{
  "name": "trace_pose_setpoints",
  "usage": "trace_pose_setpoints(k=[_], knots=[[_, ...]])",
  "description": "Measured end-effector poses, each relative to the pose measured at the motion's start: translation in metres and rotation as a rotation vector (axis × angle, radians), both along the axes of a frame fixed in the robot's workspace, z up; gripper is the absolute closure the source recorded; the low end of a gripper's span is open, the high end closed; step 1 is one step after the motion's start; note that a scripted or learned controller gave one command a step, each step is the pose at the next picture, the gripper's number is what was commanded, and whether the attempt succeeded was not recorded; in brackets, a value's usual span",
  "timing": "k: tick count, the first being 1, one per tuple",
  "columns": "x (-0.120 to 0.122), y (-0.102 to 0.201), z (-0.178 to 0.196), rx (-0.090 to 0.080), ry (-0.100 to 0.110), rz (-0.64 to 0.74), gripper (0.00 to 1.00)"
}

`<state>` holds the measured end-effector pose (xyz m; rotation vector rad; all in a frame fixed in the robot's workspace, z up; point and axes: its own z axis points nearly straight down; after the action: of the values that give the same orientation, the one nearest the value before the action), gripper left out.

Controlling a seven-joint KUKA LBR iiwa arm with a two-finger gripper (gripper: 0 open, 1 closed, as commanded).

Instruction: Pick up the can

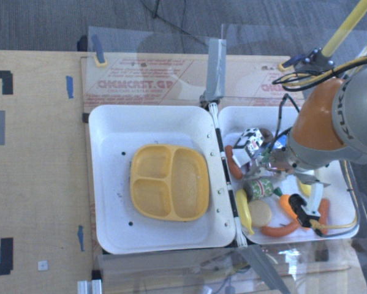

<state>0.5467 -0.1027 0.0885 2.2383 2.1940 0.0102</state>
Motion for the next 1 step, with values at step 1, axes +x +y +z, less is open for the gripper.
trace_pose_setpoints(k=[1], knots=[[0.0003,-0.0028,0.0104,-0.003,-0.002,-0.004,1.00]])
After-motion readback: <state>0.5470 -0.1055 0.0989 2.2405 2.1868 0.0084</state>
